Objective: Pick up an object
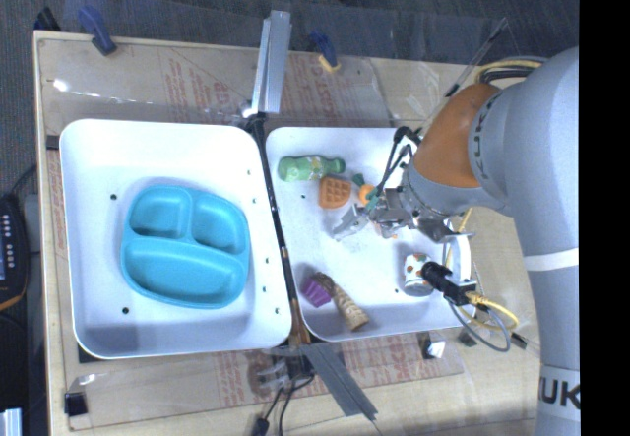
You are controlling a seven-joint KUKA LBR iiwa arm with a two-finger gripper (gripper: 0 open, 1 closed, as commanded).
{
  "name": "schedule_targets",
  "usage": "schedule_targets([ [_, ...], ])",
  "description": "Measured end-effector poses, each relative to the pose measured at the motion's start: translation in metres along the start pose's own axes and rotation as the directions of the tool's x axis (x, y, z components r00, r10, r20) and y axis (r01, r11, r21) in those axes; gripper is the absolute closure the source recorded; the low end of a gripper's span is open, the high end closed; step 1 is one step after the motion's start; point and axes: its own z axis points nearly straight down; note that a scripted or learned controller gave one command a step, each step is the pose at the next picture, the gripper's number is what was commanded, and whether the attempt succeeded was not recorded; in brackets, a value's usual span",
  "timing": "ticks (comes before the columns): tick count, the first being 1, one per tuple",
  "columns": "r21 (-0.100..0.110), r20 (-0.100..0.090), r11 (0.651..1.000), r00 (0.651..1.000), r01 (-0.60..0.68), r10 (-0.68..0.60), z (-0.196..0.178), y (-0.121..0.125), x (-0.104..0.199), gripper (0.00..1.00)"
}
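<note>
Where the grey arm with its orange band [448, 144] reaches in from the right, the metal two-finger gripper [352, 220] sits low over the middle of the right white bin [295, 144]. Whether the claw is parted or closed, cannot tell: it reads as a blur of silver.

Just above it, seemingly touching: small orange waffle-textured toy piece [335, 192], squarish, grid pattern on its face. A tiny orange bit lies at its right. Beyond that, green bumpy elongated toy [309, 167], lying flat near the bin's far wall. Near the front wall: purple block [316, 290] touching a tan cone-shaped piece [348, 309].

Left white bin [79, 144] holds a light blue three-compartment plastic plate [185, 245].
</note>
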Motion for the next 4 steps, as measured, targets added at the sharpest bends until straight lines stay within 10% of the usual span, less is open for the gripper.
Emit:
schedule_targets([
  [2, 0.006, 0.003, 1.000, 1.000, 0.000, 0.000, -0.001, 0.096, 0.012, 0.00],
  [3, 0.016, 0.004, 1.000, 1.000, 0.008, -0.008, -0.010, 0.095, 0.012, 1.00],
  [4, -0.003, 0.001, 1.000, 1.000, 0.003, -0.003, -0.127, 0.076, 0.071, 1.00],
])
